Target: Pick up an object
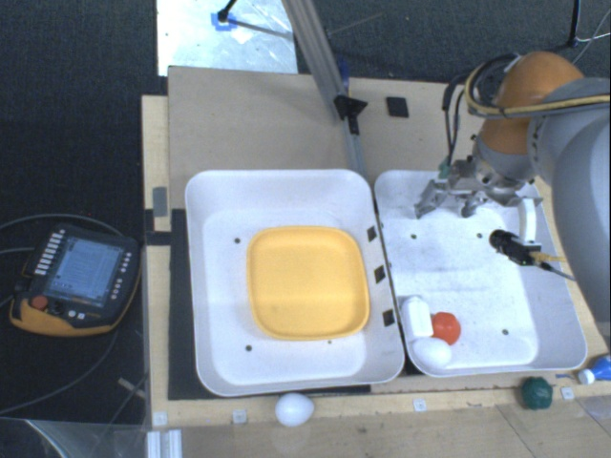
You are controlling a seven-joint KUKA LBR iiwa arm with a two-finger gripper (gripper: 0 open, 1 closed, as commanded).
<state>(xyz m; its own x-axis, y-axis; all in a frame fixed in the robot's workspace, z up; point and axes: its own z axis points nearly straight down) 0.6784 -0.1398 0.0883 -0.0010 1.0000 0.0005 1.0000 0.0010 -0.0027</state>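
The likeliest pick is a small red round object [443, 327] in the near left corner of the right bin [477, 270]. It is crowded. A white oblong piece [415, 313] touches it on the left, and a white egg-shaped piece [431, 353] lies just beside it, against the bin's near wall. The rest of that bin's floor is bare.

The jaws hang over the far end of the same bin, well apart from the cluster. They stand spread, with nothing between them. The arm [573, 160] comes in from the right.

To do this well, the jaws should travel to the near corner and drop straight onto the red piece. They should close along the line that avoids both white neighbours, most likely far-to-near rather than left-to-right. The wall and the rounded shapes make a slip or a double grab likely, so a centred, slow close seems wise.

The left bin [205, 256] holds a yellow plate [308, 281]. On the tabletop, in front of the bins, sit a white egg [294, 408] and a green ball [537, 392].
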